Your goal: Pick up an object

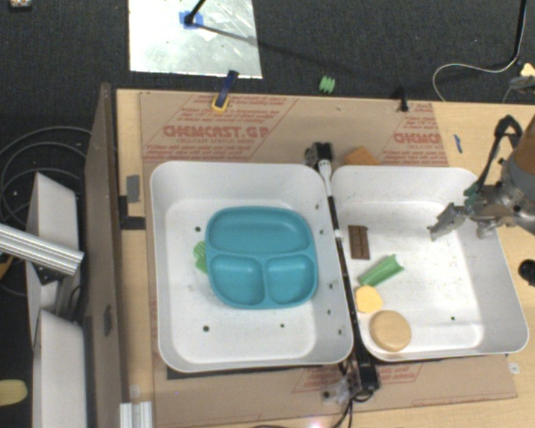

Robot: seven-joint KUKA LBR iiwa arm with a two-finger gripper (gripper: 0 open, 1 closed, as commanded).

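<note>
Lying at the front of the right bin (490, 328), a tan round biscuit-like piece (390, 330) is touching a small yellow disc (368, 300). Left of them, a blue divided plate (260, 257) is sitting in the left bin (174, 266) with a green scrap (199, 256) at its edge. A green wedge (380, 270) and a brown block (358, 242) are waiting just rightward — any could be picked. The gripper (439, 225) is hovering apart over bare floor, fingers apparently spread and empty; it should be centring over one piece before descending.
</note>
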